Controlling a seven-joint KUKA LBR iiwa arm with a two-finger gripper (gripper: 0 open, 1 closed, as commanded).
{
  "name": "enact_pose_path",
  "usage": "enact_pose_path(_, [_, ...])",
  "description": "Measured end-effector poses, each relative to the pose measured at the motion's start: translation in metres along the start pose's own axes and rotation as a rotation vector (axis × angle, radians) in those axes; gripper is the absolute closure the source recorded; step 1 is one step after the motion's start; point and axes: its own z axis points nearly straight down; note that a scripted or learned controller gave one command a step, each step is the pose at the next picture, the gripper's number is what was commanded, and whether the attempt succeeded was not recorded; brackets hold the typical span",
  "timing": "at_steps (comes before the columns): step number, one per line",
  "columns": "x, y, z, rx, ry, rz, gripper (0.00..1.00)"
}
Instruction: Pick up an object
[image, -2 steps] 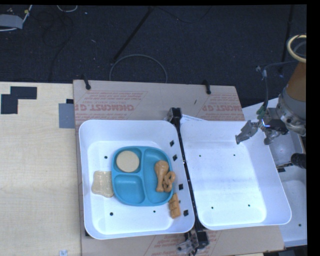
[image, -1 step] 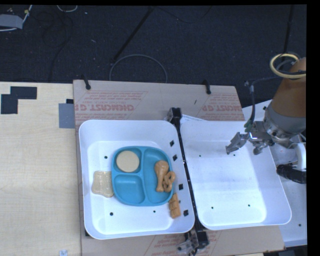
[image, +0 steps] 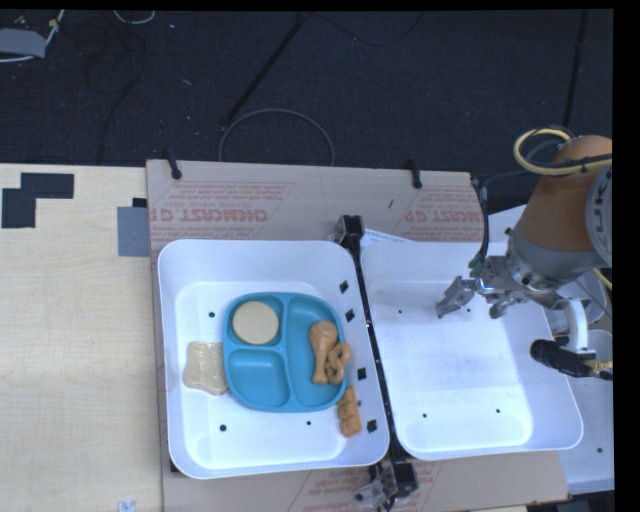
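The hand (image: 478, 301) hovers over the right bin (image: 470, 420), near its 1 o'clock corner, with its two fingers spread open and nothing between them. In the left bin (image: 200, 270) lies a blue divided tray (image: 262, 388). A round tan piece (image: 255, 322) sits in the tray at 10 o'clock, and a knobbly tan piece (image: 328, 352) at 3 o'clock. A pale flat piece (image: 205, 367) touches the tray's 9 o'clock edge, and a small brown piece (image: 348, 411) lies at 5 o'clock.

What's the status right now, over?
Two-finger gripper open, above right white bin. Tan food pieces on blue divided plastic tray, left bin, untouched. Nothing blocking.
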Motion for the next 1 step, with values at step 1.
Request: enact_pose_path(1, [-0.0078, -0.0011, 0.0480, 0.001, 0.000, 0.002, 0.00])
